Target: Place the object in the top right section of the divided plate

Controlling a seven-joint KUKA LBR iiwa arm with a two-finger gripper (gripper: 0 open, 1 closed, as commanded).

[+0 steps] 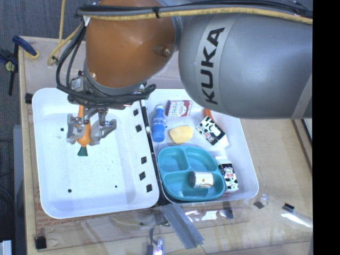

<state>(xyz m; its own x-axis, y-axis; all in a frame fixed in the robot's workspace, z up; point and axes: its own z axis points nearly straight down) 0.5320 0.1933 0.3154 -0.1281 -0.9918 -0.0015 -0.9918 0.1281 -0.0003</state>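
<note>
The jaws hang over the left bin and pinch a toy carrot between them: the orange body runs roughly upright in the view, tilted a little, with its green tuft poking out just below the fingertips and an orange stub showing above them. The carrot is clear of the bin floor as far as the slant allows one to judge.

The blue divided plate lies well off from the jaws, across the rim between the two bins, in the near part of the right bin. Its top right section sits on the far side of the plate from the jaws and looks bare; a small can lies in the lower section just beneath it.

Around the plate the room is tight: a blue bottle and a yellow piece stand just above it, and cow-patterned cartons lie beside that target corner. The carry probably needs height over the bin wall and these things.
</note>
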